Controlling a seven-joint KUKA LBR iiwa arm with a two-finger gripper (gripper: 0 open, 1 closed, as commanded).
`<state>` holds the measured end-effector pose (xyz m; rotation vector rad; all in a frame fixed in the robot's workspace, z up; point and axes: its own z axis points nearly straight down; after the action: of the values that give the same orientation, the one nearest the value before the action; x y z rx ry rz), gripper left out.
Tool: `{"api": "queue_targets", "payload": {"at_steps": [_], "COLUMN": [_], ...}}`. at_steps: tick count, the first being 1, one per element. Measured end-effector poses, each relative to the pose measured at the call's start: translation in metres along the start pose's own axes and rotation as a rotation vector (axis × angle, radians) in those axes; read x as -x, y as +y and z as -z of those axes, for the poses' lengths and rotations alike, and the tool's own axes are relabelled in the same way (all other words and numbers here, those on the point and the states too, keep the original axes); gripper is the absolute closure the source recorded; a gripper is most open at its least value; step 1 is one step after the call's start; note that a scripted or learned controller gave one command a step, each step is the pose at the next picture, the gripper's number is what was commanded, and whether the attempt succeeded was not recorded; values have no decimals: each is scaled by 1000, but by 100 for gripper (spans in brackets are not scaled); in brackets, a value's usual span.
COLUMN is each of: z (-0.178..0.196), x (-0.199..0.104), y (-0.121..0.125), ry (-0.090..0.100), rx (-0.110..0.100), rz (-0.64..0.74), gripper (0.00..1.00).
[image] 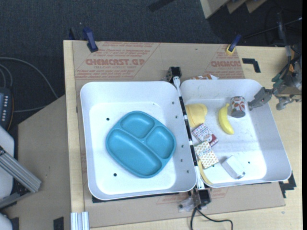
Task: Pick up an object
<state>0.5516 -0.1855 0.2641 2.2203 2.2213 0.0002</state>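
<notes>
Camera view: the step in hand looks like the approach, with nothing lifted yet. The gripper (268,99) sits at the right bin's (268,169) upper right rim, the arm coming in from the right. Whether it is open or closed I cannot tell, and nothing shows held in it.

The likely targets lie in the right bin. A banana (225,120) lies just left of a small can (237,106), the two nearly touching, and the can is the thing nearest the gripper. Along the bin's left wall sit a yellow piece (196,114), two patterned packets (201,132) (206,155), and lower down a grey block (233,167).

The next move, as I judge it, calls for coming down inside the rim over one object, most readily the can or banana, and closing squarely on it.

Room: the right half of that bin is bare, so there is space to descend there. The packets crowd the dividing wall, leaving little clearance on that side. The left bin (96,128) holds a blue tray (140,143) in its middle, with open floor around it.
</notes>
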Motion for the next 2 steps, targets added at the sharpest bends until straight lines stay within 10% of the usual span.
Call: {"api": "queue_targets", "payload": {"at_steps": [1,2], "z": [-169,-159], "x": [-59,-59], "y": [39,40], "ry": [1,0], "rx": [-2,1], "rz": [0,0], "gripper": [0,100]}}
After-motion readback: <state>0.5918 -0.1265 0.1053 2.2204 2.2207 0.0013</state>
